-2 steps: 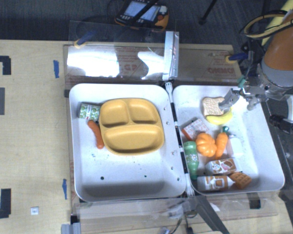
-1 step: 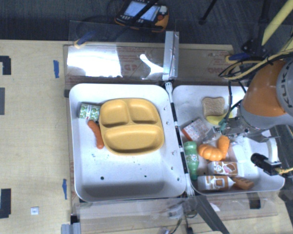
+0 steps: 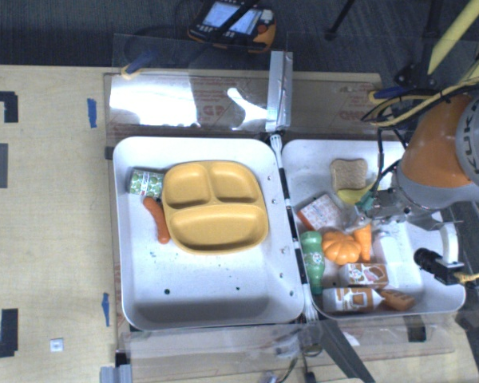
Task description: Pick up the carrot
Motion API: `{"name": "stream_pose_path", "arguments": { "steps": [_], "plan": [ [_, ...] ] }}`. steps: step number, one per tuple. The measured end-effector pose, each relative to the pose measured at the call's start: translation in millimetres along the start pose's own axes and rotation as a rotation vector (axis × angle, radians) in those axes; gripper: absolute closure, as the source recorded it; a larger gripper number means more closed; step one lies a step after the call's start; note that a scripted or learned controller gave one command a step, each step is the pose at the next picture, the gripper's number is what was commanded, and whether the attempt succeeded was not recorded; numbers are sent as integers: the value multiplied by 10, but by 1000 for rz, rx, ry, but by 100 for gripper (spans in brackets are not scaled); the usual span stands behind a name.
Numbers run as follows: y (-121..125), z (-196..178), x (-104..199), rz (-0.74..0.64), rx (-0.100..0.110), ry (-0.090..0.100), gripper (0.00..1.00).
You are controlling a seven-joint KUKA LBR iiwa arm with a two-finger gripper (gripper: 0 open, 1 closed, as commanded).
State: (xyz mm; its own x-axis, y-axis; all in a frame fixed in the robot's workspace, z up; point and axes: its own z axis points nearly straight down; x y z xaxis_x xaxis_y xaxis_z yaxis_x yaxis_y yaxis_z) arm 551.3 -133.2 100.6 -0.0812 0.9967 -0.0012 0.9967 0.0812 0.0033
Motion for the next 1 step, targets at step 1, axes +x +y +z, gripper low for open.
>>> {"name": "stream_pose_path", "arguments": {
  "steps": [1],
  "plan": [
    [285,-840,552,-27,3,1,100]
  ]
}}
